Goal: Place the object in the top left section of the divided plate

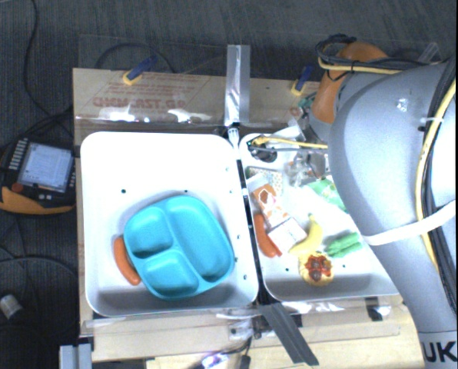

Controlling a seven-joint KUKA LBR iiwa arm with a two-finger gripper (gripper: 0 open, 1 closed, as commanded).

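the grey arm with an orange band (390, 129) reaches in from the right and covers most of the right side of the right shallow white bin (344, 287). its gripper (290, 156) sits over the far end of that bin, close to the divider between the two bins, with metal parts and a yellow cable showing there; whether it is clenched, released or grasping something cannot be told from this view.

the left shallow white bin (114, 160) holds the light blue divided plastic plate (179, 244), which lies toward the near half of the bin, turned at an angle. its three sections show only blue surface. an orange-red toy sausage (126, 261) lies in the bin just beside the plate's left edge, touching or almost touching the rim.

in the right bin, several toy foods lie in a loose group. a second orange-red sausage (266, 237) lies along the bin's left wall. just right of it is a small orange and white carton (275, 210), tilted. a yellow banana (312, 238) lies near the carton, a green vegetable piece (343, 244) sits to its right beside the arm, and a red and yellow round item (316, 267) rests near the bin's near edge.
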